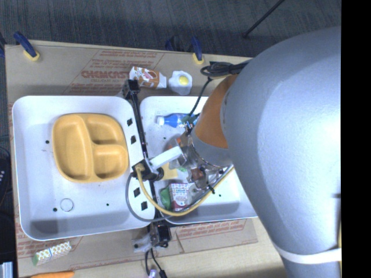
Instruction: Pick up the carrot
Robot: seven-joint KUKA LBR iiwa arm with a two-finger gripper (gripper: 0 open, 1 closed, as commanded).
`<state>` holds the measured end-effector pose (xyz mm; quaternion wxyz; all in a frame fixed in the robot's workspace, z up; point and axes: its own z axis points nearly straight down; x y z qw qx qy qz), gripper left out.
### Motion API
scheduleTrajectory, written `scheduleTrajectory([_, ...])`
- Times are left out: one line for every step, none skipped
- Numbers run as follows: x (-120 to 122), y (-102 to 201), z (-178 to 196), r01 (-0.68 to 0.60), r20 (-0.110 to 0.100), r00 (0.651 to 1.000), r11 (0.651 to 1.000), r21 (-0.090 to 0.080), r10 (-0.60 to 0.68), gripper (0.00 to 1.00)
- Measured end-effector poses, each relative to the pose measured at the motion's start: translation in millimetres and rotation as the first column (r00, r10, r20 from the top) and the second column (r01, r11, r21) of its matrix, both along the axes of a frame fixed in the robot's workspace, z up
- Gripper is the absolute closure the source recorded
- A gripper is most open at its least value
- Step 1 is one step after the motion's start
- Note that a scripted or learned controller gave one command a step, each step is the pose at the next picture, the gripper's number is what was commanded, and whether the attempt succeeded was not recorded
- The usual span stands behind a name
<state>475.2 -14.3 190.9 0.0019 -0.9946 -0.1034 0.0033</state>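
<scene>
Arm [290,138] over right bin [152,106], claw [194,169] state unclear, yellow tray [90,146] left.

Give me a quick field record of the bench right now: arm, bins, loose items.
arm: large grey arm reaching over the right bin
gripper: low in the right bin, finger state unclear
left bin: yellow divided tray
right bin contents: blue bottle, green-and-red packet
carrot: cannot pick it out
behind bins: small carton, yellow-and-white item
</scene>
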Motion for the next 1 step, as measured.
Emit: scheduleTrajectory([49.3, 5.0, 0.2, -0.052, 0.002, 0.999, 0.999, 0.001, 0.052, 0.00])
